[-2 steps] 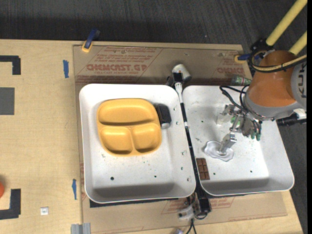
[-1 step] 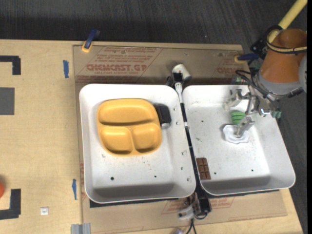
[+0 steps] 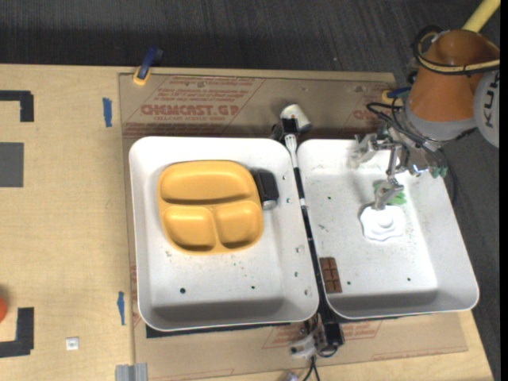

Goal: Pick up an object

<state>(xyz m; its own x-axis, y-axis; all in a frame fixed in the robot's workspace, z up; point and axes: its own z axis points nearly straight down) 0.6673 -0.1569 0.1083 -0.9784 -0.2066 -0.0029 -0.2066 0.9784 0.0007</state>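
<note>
pincer above white object

left bin: yellow tray, dark block fill upper half, lower half open | right bin: white piece mid, brown bar at left wall

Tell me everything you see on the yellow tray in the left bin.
The yellow tray looks like smooth moulded plastic with rounded corners. It has three compartments: one long one across the far side and two smaller ones side by side nearer the camera. It lies flat, right side up, on the floor of the left bin, towards its far end. A small dark object sits against its right edge.
</note>
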